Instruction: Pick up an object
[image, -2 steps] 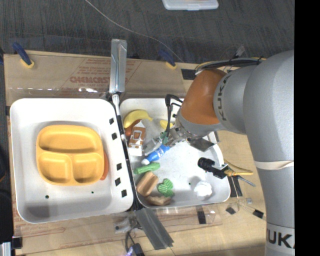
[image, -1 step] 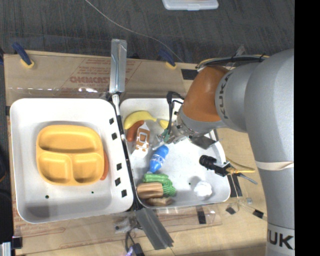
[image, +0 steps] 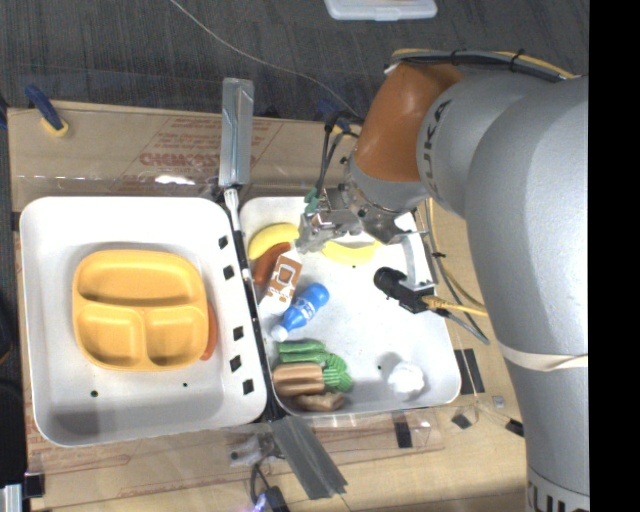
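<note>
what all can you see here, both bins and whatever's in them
left bin: one, white, left of the view
right bin: one, white, right beside it
divided tray: one, yellow-orange, in the left bin
yellow piece: one, yellow, right bin, top-left corner
second yellow piece: one, yellow, right bin, beside the gripper
brown packet: one, brown-orange with pale label, by the right bin's left wall
bottle: one, blue with white cap, right bin, left of middle
green toy: one, green, right bin, lower left
bun-like toy: one, brown, just below the green toy
white lump: one, white, right bin, lower right
arm: one, grey with orange band, from the right
gripper: one, over the right bin's top end
</note>
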